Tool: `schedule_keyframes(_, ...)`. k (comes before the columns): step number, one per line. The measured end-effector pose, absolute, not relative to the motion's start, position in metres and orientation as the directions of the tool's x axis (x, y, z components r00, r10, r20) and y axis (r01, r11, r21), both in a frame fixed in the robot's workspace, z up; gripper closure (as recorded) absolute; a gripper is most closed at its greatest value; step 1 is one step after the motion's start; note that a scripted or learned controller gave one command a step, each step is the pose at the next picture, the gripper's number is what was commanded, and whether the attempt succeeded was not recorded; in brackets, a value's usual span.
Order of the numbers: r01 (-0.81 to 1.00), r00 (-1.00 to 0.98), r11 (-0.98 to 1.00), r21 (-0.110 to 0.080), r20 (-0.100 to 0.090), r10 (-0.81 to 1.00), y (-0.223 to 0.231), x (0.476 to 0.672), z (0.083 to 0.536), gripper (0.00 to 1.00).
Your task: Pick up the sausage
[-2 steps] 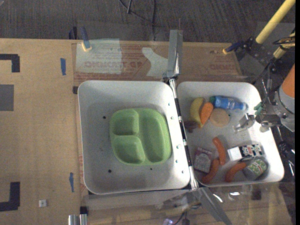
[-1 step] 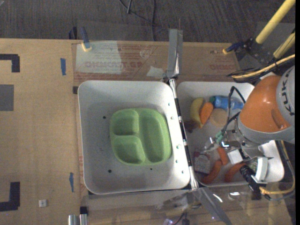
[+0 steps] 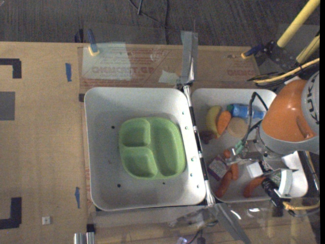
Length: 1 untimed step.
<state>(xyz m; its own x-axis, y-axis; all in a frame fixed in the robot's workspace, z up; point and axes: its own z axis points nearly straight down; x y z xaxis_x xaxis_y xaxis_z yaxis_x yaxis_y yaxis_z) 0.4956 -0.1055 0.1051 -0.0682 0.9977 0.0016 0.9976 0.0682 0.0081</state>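
Orange-brown, slim sausage (image 3: pixel 225 182) lies at six o'clock in the right white bin (image 3: pixel 203 118) — the metal gripper (image 3: pixel 242 156) hovers beside it, grip unreadable.

Part of white lettering "KU" showed on the arm (image 3: pixel 316 99) at the frame's right edge. Faint reddish print on clear sheet (image 3: pixel 127 65) behind the bins was too blurred to read.

My arm (image 3: pixel 292 121) is grey with a broad, rounded orange band; black letters mark its grey shell at three o'clock, and thin black cables trail along it.
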Motion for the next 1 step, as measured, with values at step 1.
schedule_keyframes(1,0.955,-0.297,0.297,-0.003,0.001,0.955,-0.0484,0.5173,0.2406,1.00)
